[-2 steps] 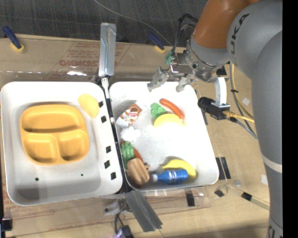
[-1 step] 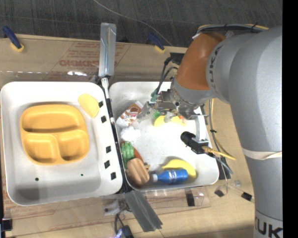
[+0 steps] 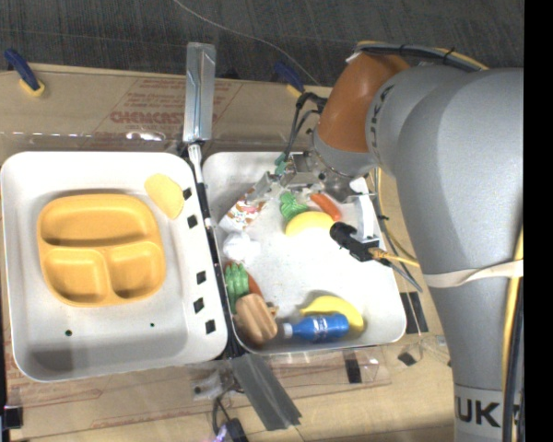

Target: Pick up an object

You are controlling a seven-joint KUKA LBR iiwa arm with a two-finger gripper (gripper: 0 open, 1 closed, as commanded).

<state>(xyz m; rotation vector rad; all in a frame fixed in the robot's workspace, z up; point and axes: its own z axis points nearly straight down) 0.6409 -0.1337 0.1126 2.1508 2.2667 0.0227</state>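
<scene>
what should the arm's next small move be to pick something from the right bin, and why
Probably a short, straight descent. The claw sits low over the right bin's back end, right above the round yellow object and the orange piece beside it. Nothing is visibly between its tips, so easing down onto the yellow object seems the nearest chance at a grasp.

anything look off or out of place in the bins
One thing: a small pale yellow block sits tilted up on the sloped inner wall of the left white bin, beside the yellow divided tray, rather than flat on the floor. The right white bin is just a loose jumble.
</scene>
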